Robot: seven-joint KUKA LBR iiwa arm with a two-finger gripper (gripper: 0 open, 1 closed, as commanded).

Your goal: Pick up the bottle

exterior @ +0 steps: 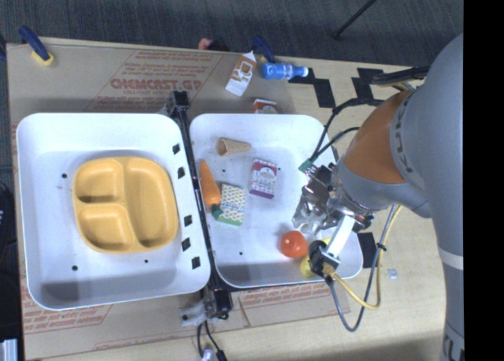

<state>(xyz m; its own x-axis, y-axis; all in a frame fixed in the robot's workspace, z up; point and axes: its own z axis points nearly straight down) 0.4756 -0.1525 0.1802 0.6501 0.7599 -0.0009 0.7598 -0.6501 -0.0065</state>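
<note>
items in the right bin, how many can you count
6. A cone near the back, a carrot along the left wall, a checkered packet beside it, a red packet mid-bin, an orange ball and a yellow piece near the front. The gripper may hide more.

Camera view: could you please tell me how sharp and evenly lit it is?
Camera view: soft throughout, with small print on the packets unreadable; lighting is even across both white bins, with faint shadows under the yellow tray; the tool is blurred against the cables.
</note>
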